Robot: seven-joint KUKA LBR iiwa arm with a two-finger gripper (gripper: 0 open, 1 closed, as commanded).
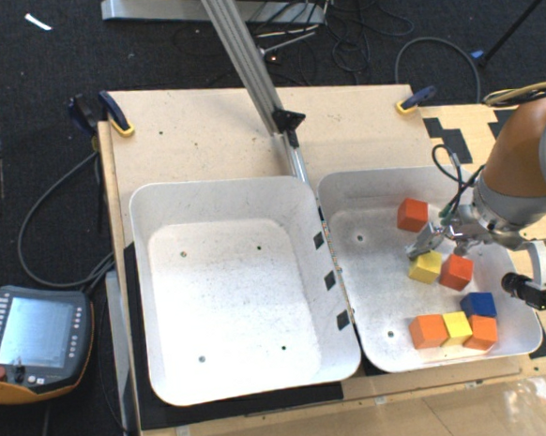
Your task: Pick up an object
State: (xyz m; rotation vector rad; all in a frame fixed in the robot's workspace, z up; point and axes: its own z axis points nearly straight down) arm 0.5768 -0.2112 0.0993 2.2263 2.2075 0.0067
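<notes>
Hovering low in the right bin [370, 252], the gripper [442, 243] hung just above the yellow block [426, 267] and red block [457, 271]; jaws' state unclear. Centring over one block seemed wisest, avoiding its touching neighbour.

1. My gripper [441, 239] hangs low in the right bin [377, 345], just above a yellow block [426, 267] and a red-orange block [457, 271].
2. An orange block [411, 215] sits apart, farther back.
3. Near the front wall, an orange cube [429, 330], yellow cube [456, 325], blue cube [478, 304] and another orange cube [483, 331] cluster together.
4. The left bin [155, 269] lies beside it.
</notes>
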